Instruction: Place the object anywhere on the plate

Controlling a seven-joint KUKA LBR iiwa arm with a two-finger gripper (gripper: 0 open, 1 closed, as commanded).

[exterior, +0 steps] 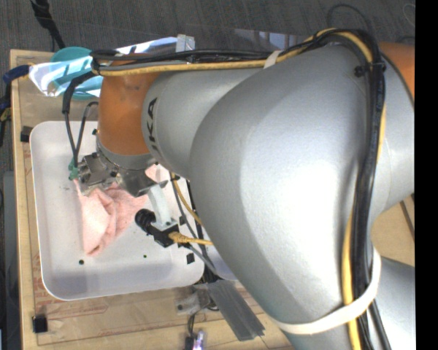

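Note:
A crumpled pink cloth lies in the left white bin, spread from the bin's middle toward its near side. The gripper hangs right over the cloth's upper end, low in the bin, under the orange band of the wrist. The arm's big grey body covers the right bin and most of the view.
A teal and white object sits beyond the left bin's far edge on the wooden bench. Black cables run along the arm and down to the wrist. A small black fitting hangs beside the cloth.

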